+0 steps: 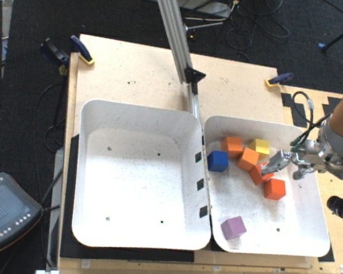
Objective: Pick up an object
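**Trainee:** Where do you want my eye first?

**Lead:** Start at the near end of the right bin [325, 248]. The purple cube [233, 227] sits alone there, well short of the pincer [271, 167] and off to its left. It's the easy pick if you abandon this one, because it has room on every side.

**Trainee:** And the pincer itself?

**Lead:** You have it low over the cluster. The fingers look closed around a small red-orange piece [256, 173], but the view is too coarse to call that a firm hold, so judge it as a partial pinch at best. Just on the near side of the tips lies the red-orange cube [275, 188], almost touching them.

**Trainee:** So lift straight away?

**Lead:** Lift slowly and vertically. Any sideways drift drags that near cube or knocks the orange cube [249, 158] just beyond the tips.

**Trainee:** What's farther out?

**Lead:** Beyond the tips you have a second orange cube [233, 146] and the yellow cube [260, 147], close together. To the pincer's left, by the wall shared with the left bin [129, 178], stands the blue cube [218, 161], apart from the rest.

**Trainee:** If it slips?

**Lead:** Then you reopen, rise clear and centre over one cube only.
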Robot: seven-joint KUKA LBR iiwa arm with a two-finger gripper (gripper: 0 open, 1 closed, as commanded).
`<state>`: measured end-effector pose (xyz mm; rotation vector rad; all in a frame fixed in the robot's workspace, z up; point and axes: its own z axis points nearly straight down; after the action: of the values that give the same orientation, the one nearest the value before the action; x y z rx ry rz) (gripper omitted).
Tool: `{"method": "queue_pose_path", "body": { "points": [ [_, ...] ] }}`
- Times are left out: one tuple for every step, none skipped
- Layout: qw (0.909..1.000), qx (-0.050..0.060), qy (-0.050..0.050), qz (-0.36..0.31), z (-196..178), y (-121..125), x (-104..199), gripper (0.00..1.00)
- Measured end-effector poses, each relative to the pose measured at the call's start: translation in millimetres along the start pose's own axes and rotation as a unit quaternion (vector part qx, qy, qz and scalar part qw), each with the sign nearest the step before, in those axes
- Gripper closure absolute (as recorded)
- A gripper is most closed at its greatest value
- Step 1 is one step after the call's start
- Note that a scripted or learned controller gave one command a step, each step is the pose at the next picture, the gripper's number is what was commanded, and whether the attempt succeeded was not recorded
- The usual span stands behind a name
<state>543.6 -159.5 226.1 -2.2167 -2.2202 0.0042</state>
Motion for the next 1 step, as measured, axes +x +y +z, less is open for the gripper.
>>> {"method": "queue_pose_path", "body": {
  "points": [
    [1.0000, -0.002, -0.001, 0.000, -2.6, 1.0, 0.0, 0.00]
  ]
}}
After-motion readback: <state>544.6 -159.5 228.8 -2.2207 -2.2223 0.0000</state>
